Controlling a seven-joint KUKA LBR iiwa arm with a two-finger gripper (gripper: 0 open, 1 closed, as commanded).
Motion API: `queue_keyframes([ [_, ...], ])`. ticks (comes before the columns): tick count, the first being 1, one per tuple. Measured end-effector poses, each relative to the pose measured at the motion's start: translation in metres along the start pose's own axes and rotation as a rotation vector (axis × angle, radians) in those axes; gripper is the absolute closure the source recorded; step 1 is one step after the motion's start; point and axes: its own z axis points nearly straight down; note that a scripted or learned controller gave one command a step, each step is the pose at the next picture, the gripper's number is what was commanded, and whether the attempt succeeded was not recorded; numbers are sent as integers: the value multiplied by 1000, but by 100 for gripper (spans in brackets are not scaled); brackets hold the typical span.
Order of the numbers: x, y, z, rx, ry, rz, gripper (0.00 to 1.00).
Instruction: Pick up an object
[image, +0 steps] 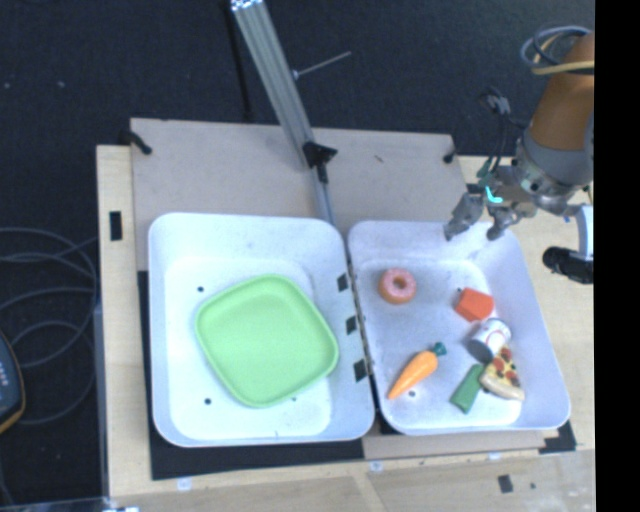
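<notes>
Open and holding nothing, gripper (478, 226) hangs over the right bin's (535, 300) far rim. Within that bin: donut (398, 286) nearest, orange block (474, 303) beyond, then can (489, 339), carrot (416, 372), green block (466, 388), pizza slice (501, 377).

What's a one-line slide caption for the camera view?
Open gripper hovers over the right bin's far edge; donut, carrot and other toys lie below, green plate in left bin.

Grey arm (548, 160) with an orange band — grey two-fingered claw (478, 226), teal light.
</notes>
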Motion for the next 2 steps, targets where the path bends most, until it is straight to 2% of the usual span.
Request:
queue_keyframes([
  [1,0,0,0,0,0,0,0],
  [2,-2,2,43,4,0,1,0],
])
